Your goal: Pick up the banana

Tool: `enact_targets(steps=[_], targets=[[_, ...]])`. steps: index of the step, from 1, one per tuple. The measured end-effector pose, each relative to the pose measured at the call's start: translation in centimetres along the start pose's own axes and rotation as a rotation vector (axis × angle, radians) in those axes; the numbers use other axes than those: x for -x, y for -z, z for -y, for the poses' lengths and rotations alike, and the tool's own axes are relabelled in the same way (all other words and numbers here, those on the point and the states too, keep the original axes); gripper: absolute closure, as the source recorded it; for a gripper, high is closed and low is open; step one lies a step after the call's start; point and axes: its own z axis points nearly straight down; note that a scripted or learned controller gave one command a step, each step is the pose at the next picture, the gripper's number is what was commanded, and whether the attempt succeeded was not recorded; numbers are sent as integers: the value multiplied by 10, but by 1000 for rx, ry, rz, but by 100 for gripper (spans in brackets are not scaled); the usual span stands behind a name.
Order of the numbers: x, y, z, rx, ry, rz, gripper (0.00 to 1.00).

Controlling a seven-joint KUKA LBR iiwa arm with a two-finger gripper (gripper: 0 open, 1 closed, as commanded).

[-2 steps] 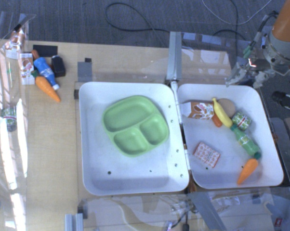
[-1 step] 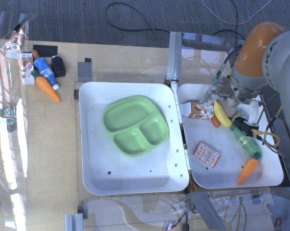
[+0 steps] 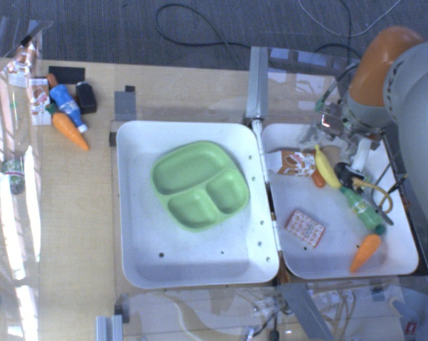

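Camera view is fixed above the surface (image 3: 93, 212), on which two shallow white bins are set side by side. The left bin (image 3: 139, 254) is occupied by a green divided plate (image 3: 200, 185) with three compartments, laid flat near the middle. The arm (image 3: 406, 69) is seen reaching in from the right, its grey body bulking large at the upper right and its orange band (image 3: 382, 61) showing above the wrist. The wrist is bent down toward the far right corner of the right bin (image 3: 328, 261), and the hand (image 3: 340, 135) is held low over that corner, just behind the banana (image 3: 325, 168). Whether the hand's parts are apart or together cannot be told, as they are blurred against cables and clutter. The banana is found lying in the upper middle of the right bin, slanted, with nothing seen clamped around it. A brown packet (image 3: 295, 163) is placed just to its left, touching or nearly so, and a small orange piece (image 3: 318, 180) sits at its lower end. A green bottle (image 3: 362, 209) lies to the right, a carrot (image 3: 365, 252) near the front right corner, and a red patterned packet (image 3: 304, 228) in the middle front. On the surface at the far left, a second carrot (image 3: 70, 131), a blue bottle (image 3: 67, 108) and a small carton (image 3: 38, 99) are grouped together.
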Motion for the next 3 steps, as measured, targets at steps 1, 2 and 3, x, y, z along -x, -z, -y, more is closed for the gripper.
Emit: enact_targets(steps=[1, 2, 3], targets=[[16, -37, -17, 18, 46, 1, 0], [16, -21, -20, 27, 50, 1, 100], [3, 57, -17, 0, -108, 0, 100]])
